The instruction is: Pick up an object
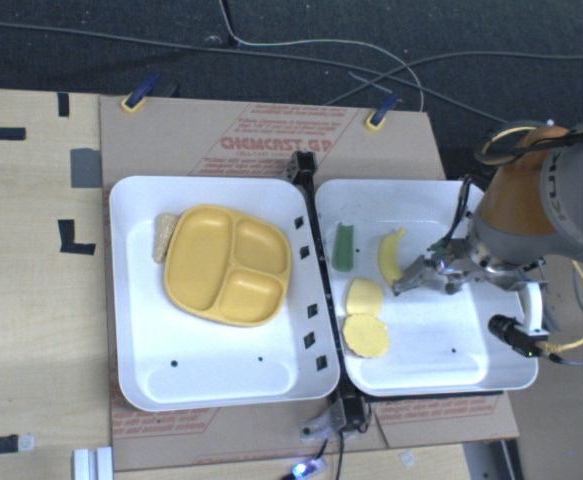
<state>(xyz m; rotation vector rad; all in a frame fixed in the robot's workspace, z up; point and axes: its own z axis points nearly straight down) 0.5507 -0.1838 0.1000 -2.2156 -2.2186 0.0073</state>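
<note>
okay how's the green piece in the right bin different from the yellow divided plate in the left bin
The green piece is small, narrow and dark green; the yellow divided plate is far larger, rounded and has compartments. The green piece lies near the right bin's left wall; the plate sits mid left bin. Both lie untouched.

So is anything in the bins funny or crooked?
A little. The yellow tray in the left bin sits turned at a slant, and it lies partly over a tan sponge at its left edge. Nothing looks spilled or broken.
</note>
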